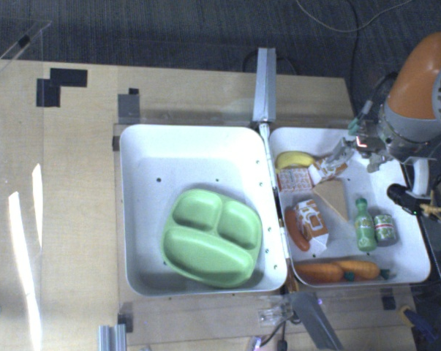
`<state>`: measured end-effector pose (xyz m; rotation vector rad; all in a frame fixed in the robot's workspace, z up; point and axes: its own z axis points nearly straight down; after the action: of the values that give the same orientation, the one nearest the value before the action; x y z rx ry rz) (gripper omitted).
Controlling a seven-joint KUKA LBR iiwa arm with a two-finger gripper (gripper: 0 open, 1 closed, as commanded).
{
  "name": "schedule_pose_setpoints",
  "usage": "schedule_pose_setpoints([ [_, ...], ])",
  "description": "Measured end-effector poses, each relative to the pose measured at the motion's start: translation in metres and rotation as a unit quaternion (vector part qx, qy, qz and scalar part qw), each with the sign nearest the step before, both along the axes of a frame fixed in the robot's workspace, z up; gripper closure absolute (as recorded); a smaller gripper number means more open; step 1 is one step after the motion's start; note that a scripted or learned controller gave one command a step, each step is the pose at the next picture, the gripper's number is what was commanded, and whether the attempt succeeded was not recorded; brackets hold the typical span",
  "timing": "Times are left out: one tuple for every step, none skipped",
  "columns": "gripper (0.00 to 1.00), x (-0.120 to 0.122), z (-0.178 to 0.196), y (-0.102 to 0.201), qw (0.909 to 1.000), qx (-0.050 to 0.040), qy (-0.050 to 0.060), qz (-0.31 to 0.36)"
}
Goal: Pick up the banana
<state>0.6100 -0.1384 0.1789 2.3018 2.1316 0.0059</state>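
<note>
The yellow banana (295, 159) lies at the far left corner of the right bin (416, 263), close to the divider between the bins. My gripper (356, 151) hangs over the far middle of that bin, to the right of the banana and apart from it. A brown and white snack wrapper (330, 169) lies just left of the gripper, between it and the banana.
The right bin also holds a red-checked packet (294, 179), a tan wedge (333, 199), a sausage (295, 231), a small carton (312, 220), a green bottle (364, 227), a can (385, 227) and a carrot (338, 270). A green divided plate (211, 236) sits in the left bin (140, 159).
</note>
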Motion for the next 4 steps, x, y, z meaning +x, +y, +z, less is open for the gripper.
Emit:
schedule_pose_setpoints([
  [0.00,0.046,-0.057,0.027,0.9946,-0.0028,-0.006,0.103],
  [0.00,0.069,-0.071,0.045,0.9922,-0.0069,-0.014,0.124],
  [0.00,0.068,-0.073,0.044,0.9898,-0.0068,-0.011,0.142],
  [0.00,0.066,-0.074,0.042,0.9849,-0.0064,-0.008,0.173],
])
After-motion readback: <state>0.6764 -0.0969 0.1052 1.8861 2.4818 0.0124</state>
